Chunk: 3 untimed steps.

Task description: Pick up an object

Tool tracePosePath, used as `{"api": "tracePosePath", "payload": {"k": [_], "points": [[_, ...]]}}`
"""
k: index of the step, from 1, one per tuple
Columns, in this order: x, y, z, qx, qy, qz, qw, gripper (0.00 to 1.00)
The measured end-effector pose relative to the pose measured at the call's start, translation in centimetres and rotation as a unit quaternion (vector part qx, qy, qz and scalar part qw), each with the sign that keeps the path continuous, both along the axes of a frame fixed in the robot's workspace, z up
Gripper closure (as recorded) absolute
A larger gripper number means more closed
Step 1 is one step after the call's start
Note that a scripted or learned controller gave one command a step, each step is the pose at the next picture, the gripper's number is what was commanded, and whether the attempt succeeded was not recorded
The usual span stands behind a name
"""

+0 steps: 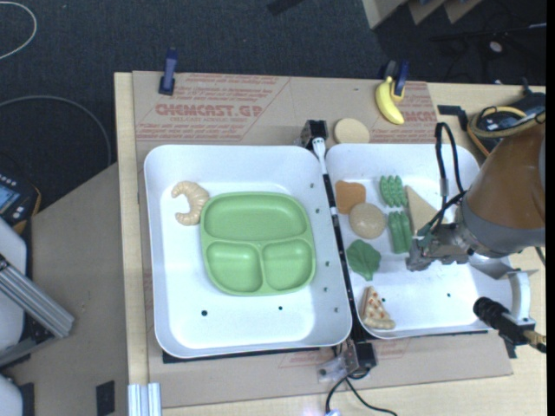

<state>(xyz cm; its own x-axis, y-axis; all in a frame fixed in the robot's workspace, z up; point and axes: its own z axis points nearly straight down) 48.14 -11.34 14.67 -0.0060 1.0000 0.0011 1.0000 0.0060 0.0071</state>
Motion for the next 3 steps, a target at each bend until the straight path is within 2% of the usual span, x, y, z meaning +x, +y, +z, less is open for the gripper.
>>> {"api": "tracePosePath", "payload": {"k": [1, 2, 3], "points": [[-0.1, 6.2, 4.0, 0.0006, 0.001, 0.000, 1.0000, 1.00], [-0.1, 14.6, 3.8, 0.0008, 0.003, 0.001, 1.0000, 1.00], [0.0, 20.2, 19.0, 0.0030, -0.005, 0.001, 1.0000, 1.00]]}}
